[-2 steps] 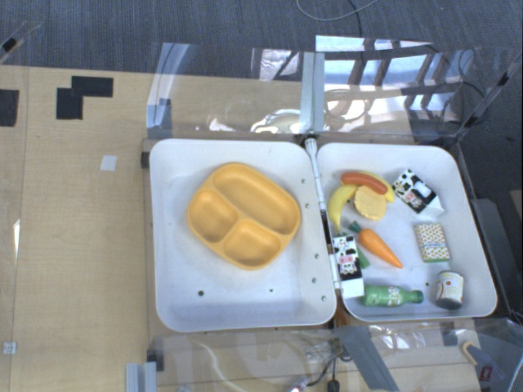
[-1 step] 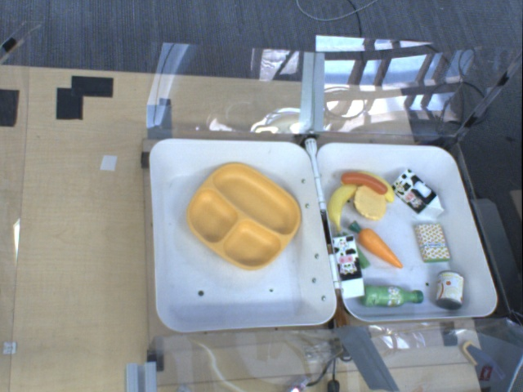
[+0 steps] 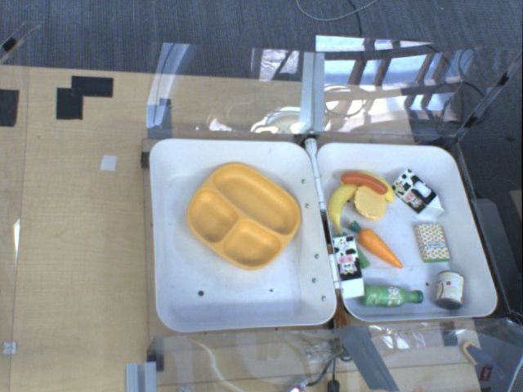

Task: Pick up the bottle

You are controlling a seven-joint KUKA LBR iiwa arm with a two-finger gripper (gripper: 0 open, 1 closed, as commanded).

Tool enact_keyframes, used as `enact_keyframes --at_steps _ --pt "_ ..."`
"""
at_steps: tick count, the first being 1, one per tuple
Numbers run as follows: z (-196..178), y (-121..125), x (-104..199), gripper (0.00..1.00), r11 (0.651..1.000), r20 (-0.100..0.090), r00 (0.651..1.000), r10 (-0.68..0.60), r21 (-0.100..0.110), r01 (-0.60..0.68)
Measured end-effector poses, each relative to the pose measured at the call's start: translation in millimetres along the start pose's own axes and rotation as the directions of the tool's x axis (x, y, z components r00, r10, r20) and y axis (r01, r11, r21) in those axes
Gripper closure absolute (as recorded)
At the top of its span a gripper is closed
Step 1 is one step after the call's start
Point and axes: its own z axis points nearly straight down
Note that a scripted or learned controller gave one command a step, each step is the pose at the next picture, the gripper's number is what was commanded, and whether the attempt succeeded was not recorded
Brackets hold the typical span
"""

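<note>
The green bottle (image 3: 391, 296) lies on its side near the front edge of the right bin (image 3: 458, 163), its cap end pointing right. Just beside that end stands a small can (image 3: 449, 289), in the bin's front right corner. To the bottle's left a cow-patterned carton (image 3: 348, 265) lies along the dividing wall, its lower end close to the bottle's base. Above the bottle, a carrot (image 3: 380, 247) lies at a slant, apart from it, and a cracker-like block (image 3: 431, 242) sits to the right of the carrot. Further back are a banana (image 3: 340, 207), a yellow round slice (image 3: 370, 206), a sausage (image 3: 364, 182) and a second cow-patterned carton (image 3: 415, 192). Nothing rests on top of the bottle. The left bin (image 3: 176, 300) holds a yellow divided plate (image 3: 243, 215). Both bins sit on the bench (image 3: 73, 243). How far the pincer is open, or whether it holds anything, I cannot tell.
</note>
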Motion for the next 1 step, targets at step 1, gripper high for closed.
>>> enact_keyframes --at_steps 1 --pt "-9.7 -0.2 2.1 1.00 1.000 0.001 1.000 -0.012 -0.002 0.012"
